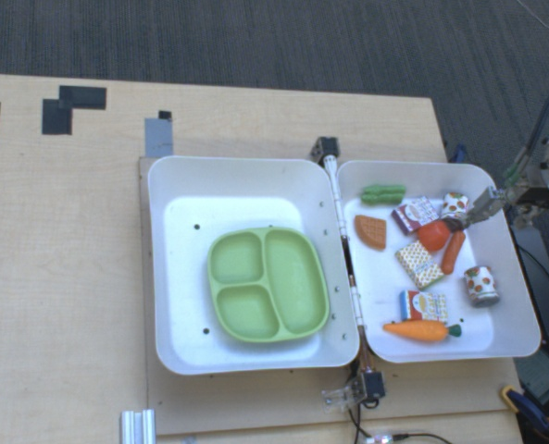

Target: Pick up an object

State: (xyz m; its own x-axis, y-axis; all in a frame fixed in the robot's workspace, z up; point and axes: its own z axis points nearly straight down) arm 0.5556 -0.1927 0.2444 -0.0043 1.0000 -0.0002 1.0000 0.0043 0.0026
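1. Bench (70, 276) carries two white bins side by side, joined along their shared edge, so that things can pass from one to the other.
2. Left bin (177, 248) holds one green plate (269, 285) with three compartments, lying flat near its middle with nothing in it; it looks like a place to drop things.
3. Right bin (519, 326) holds all the small things, so the pick has to come from here.
4. Arm reaches in over the right bin's far right corner. The gripper (461, 220) sits low among the pile there, its dark tip right by a red piece (432, 237). I cannot tell how far apart its fingers are, nor whether it has hold of anything.
5. Orange carrot (416, 331) lies flat along the near edge, clear of the rest, so it seems an easy target.
6. Green pod (382, 193) lies at the far edge; an orange wedge (371, 231) sits near the left edge.
7. Checked box (420, 265) lies mid-bin, a small can (480, 286) by the right edge.
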